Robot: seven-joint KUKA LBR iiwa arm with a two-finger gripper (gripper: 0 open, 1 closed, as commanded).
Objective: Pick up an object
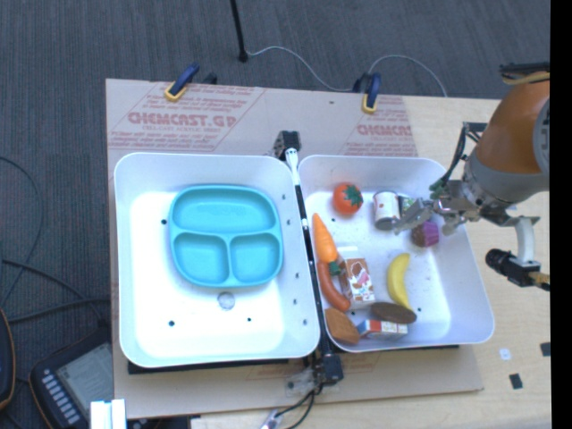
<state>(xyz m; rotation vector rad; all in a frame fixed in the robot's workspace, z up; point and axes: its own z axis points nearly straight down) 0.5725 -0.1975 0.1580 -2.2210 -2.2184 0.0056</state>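
My gripper [431, 215] hangs over the right part of the right bin [465, 315], below the grey and orange arm [511, 146] that comes in from the right. A small purple object [427, 234] sits right under the gripper, touching or almost touching it. I cannot make out whether it is gripped. A white can [385, 209] lies just left of the gripper. A red tomato [347, 197] is further left. A yellow banana [399, 280] lies below the gripper, nearer the front.
An orange carrot [323, 237], a red sausage [333, 290], a red-and-white carton [359, 278], a brown oval piece [393, 312] and a bread roll [342, 328] crowd the right bin's front left. The left bin [147, 329] holds a blue divided plate [226, 238].
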